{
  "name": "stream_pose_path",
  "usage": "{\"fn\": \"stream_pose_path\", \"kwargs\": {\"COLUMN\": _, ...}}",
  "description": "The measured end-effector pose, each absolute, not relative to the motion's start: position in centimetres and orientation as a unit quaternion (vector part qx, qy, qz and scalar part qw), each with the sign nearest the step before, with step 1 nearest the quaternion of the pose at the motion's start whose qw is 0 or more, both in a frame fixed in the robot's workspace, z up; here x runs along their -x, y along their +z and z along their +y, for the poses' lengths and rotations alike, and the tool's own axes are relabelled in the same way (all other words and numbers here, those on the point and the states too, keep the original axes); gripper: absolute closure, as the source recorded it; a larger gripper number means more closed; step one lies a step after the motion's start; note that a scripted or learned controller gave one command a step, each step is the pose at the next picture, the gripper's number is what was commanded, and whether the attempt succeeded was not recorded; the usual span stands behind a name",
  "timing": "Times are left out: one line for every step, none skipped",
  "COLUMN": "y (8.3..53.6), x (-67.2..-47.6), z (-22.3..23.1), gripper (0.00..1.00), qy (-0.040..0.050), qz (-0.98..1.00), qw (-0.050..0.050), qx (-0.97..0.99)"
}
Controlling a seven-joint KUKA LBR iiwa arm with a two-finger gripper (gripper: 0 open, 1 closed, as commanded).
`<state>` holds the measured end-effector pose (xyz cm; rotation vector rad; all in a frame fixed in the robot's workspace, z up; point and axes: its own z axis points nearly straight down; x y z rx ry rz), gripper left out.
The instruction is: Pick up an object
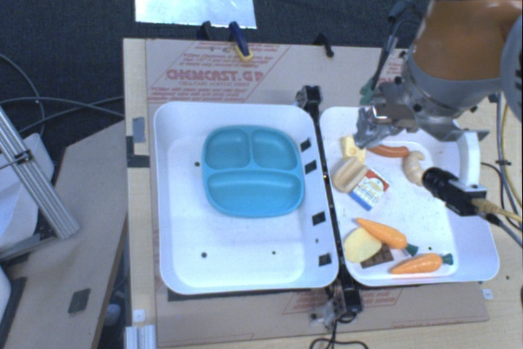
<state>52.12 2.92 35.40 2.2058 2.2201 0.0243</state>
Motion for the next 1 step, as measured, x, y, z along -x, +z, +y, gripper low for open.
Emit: {"fn": "stream_pose_path", "kwargs": {"y": 30.25, "x": -51.36, "z": 9.22, "gripper": 1.00, "qy": 0.0000, "qz": 0.711, "qw": -0.002, "qx": -0.704}}
